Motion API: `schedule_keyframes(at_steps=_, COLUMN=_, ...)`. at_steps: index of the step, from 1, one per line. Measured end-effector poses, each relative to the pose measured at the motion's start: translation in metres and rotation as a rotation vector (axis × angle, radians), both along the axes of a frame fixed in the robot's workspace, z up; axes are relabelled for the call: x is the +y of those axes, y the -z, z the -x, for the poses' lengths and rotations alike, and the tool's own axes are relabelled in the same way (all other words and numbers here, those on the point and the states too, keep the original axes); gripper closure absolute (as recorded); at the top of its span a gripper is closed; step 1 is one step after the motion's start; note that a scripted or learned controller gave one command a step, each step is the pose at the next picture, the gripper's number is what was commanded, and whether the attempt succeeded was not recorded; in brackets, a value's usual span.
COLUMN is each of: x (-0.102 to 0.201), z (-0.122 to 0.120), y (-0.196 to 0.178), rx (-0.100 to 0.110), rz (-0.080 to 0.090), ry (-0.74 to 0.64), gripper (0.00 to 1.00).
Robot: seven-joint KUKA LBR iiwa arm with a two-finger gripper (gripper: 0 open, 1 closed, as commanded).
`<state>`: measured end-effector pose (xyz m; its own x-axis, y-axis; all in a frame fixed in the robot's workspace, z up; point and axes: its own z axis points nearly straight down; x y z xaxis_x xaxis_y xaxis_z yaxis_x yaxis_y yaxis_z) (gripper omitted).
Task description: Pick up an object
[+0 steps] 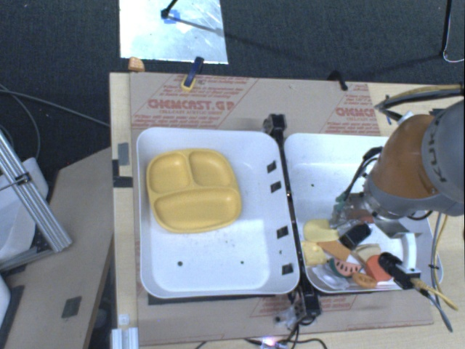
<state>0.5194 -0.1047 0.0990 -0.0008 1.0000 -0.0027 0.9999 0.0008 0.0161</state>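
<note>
Gripper down low in the right bin, over its near corner next to the left bin, just above a heap of small toys. Cannot tell whether released or clenched: tucked under the wrist and lost against the clutter. Nothing plainly held. Closest to hand, a pale yellow piece at the heap's edge, near the bin wall, touching an orange piece just beside it. Probably light, stiff plastic, smooth enough to slip; not fragile by the look. Best taken from above, across the narrow width, on the side facing away from the wall. Likely to drag neighbours along, packed this close. Over in the left bin, a yellow divided plate, well apart and too broad for an easy pinch.
</note>
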Motion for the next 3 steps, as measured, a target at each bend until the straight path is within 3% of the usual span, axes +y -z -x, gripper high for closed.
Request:
schedule_keyframes(at_steps=1, x=0.013, z=0.029, y=0.012, rx=0.001, rz=0.003, ry=0.003, gripper=1.00)
schedule_keyframes(at_steps=2, x=0.092, z=0.030, y=-0.091, rx=0.004, rz=-0.005, ry=-0.012, gripper=1.00)
schedule_keyframes(at_steps=3, x=0.169, z=0.016, y=-0.085, rx=0.013, rz=-0.005, ry=-0.011, gripper=1.00)
